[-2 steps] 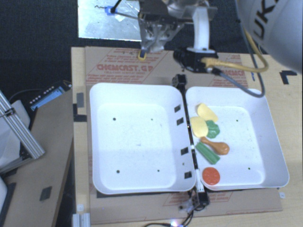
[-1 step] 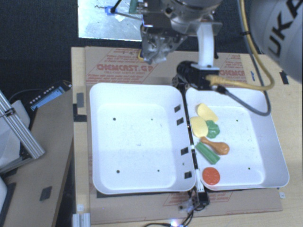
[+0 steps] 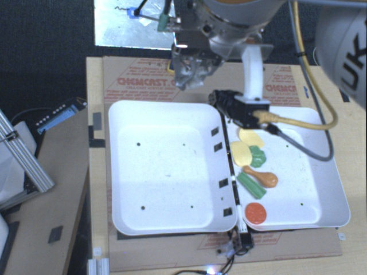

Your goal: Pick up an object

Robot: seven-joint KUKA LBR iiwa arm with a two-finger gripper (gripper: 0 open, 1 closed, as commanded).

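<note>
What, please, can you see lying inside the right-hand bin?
In the right bin, beside the divider, lie two pale yellow pieces, green pieces, an orange spoon-shaped piece and a red-orange disc. The black bracket and cables cover the bin's upper left corner.

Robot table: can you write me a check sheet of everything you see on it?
Surface: left bin and right bin, white, side by side on cardboard.
Job's things: yellow pieces, green pieces, orange spoon shape, red disc, all in the right bin near the divider.
Clutter: nothing seen.
Hand: above the bench's back edge, fingers unclear.
Cables: yellow cable, grey cable.
Surroundings: metal frame on the left.
</note>
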